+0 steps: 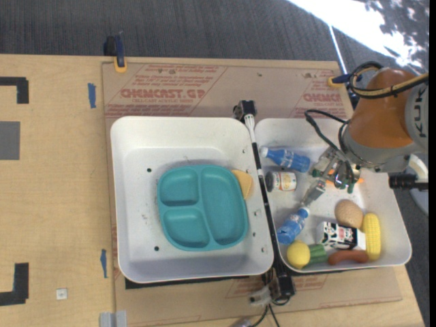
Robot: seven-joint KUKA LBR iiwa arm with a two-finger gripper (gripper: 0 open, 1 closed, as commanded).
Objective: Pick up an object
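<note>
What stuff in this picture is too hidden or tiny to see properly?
- Yellow thing, camera view: mostly tucked behind the teal tray.
- Small jar: label too tiny to read.
- Claw: its tips blur into clutter, so open or shut is unclear.
- Red toy: half covered by the corn.

The arm [392,107] is cut off by the right edge of the frame, so only its orange band and part of the grey body show, and it hides the back right corner of the right bin [402,247]. A yellow piece [244,181] is tucked partly under the teal divided plate [202,207] in the left bin [129,182], leaving only one rounded end visible, perhaps a toy banana. The tool [321,182] is small and blurred, and the labels on the little bottles [286,159] beside it are too small to read.
</note>
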